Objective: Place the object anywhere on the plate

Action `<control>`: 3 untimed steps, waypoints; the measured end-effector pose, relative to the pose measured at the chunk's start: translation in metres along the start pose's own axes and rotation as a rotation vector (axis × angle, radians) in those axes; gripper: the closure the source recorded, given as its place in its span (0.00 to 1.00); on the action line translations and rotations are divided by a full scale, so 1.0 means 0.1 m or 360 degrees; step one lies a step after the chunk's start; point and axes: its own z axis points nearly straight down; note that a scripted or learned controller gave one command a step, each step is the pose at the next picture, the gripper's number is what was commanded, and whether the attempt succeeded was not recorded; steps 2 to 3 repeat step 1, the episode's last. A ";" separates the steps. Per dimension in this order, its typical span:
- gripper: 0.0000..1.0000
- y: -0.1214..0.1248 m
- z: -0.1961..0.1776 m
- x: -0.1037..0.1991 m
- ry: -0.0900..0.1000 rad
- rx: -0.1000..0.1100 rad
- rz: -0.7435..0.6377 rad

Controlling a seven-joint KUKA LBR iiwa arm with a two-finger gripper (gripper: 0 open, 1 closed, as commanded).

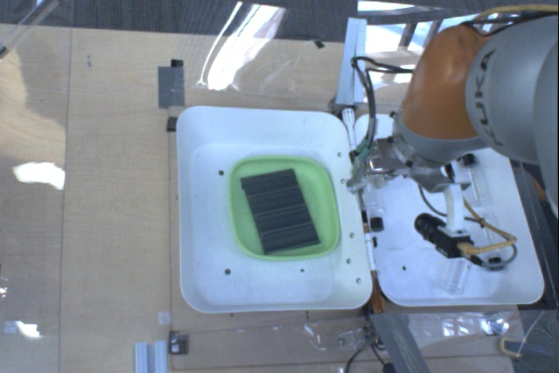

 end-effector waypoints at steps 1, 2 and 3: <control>0.00 0.00 0.01 -0.01 -0.0001 0.0002 0.0003; 0.00 0.00 0.01 -0.01 -0.0001 0.0002 0.0003; 0.00 0.00 0.01 -0.01 -0.0001 0.0002 0.0003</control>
